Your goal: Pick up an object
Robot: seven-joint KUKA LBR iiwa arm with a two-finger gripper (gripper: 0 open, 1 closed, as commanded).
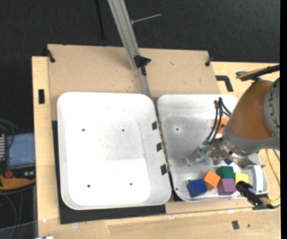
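Near edge of right bin: blue block, orange block, purple block, green block, yellow block, clustered and touching or nearly so. Just beyond them, over the bin's middle, claw reaching in from right on grey arm, nothing seen between its fingers; open or shut, cannot tell. Another orange piece partly hidden behind the wrist. Left bin alongside, on bench.
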